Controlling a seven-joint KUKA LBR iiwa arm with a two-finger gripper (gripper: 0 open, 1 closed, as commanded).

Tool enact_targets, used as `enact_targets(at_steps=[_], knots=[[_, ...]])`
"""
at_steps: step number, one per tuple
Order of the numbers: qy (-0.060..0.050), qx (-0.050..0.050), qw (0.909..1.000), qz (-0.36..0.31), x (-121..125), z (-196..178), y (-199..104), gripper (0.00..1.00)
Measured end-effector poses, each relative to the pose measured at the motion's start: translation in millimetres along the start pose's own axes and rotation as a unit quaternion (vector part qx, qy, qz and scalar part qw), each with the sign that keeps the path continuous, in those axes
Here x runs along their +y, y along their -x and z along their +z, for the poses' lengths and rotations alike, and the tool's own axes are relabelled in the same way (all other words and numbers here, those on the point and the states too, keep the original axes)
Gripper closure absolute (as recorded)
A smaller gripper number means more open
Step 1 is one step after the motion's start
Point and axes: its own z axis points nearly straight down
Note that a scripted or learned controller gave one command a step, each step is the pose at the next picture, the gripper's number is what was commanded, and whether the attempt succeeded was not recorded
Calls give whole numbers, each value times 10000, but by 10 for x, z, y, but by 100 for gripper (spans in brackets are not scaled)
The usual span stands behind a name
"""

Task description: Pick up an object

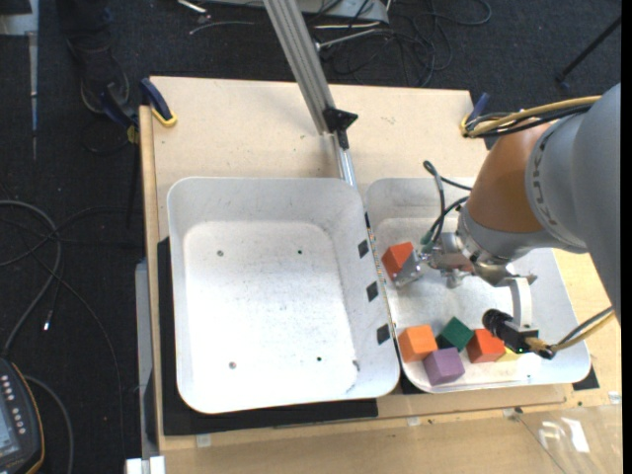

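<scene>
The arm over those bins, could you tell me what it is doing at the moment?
A grey arm reaches in from the right over the right bin. Its end effector sits low beside an orange block near the bin's left wall; whether it has the block is unclear. Four more blocks cluster at the near end: orange, green, purple and red-orange. The left bin sits alongside.
</scene>
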Motion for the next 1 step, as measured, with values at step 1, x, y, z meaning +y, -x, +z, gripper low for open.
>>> enact_targets(at_steps=[1], knots=[[25, -23, 10000, 34, 87, -866, 248, 0]])
